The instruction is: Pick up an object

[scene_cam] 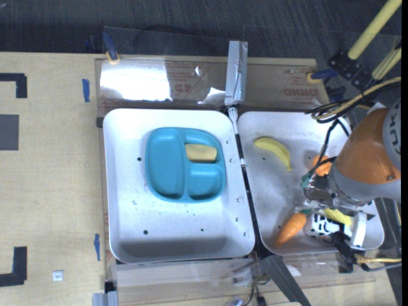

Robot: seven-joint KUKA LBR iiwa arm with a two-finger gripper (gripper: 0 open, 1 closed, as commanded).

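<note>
Apparently lined up for a grab, the hand (324,220) hangs low in the right bin (273,185), just beside the carrot (290,227); whether it is released or clenched cannot be told.

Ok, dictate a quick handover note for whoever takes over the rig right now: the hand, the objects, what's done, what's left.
Hand: low over the near right part of the right bin, close beside the carrot; grip state unreadable.
Things: banana at the right bin's far left; yellow block on the blue divided plate in the left bin.
Done: no object visibly held.
Left: the pick-up itself.
</note>
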